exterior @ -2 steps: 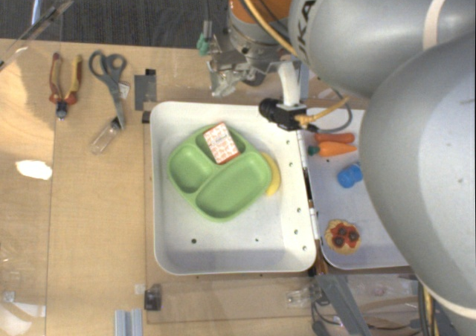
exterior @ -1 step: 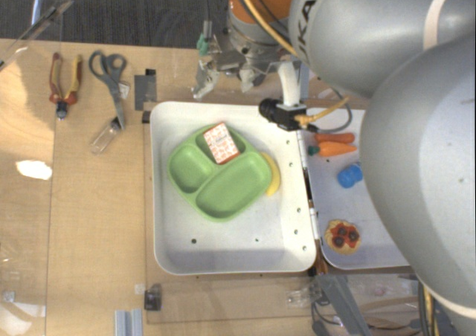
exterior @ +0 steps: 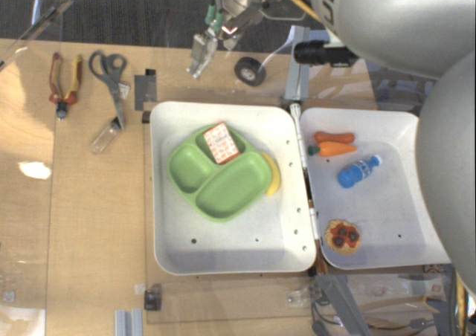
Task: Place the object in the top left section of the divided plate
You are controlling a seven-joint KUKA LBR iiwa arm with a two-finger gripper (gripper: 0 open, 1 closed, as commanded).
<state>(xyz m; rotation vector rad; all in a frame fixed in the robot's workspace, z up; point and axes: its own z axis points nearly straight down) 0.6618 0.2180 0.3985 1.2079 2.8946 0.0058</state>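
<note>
Already a flat red-and-white patterned packet (exterior: 222,143) lies in the green divided plate's (exterior: 223,193) top section; hand (exterior: 201,56) state unclear.

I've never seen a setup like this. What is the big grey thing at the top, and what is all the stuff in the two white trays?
The big grey shape is a robot arm, reaching in from the right of the picture. The one camera is fixed above the bench and looks down at a slant. The arm ends in a claw, which hangs above the wooden bench beyond the trays, over none of them; nothing shows between its tips.

The left bin holds a green divided plate. A small red and white packet lies in one of its sections, and something yellow peeks out from beside the plate's right edge.

The right bin holds a carrot, a reddish sausage-like piece, a small blue bottle and a little tart with berries.

On the bench to the left lie scissors and red pliers.
</note>
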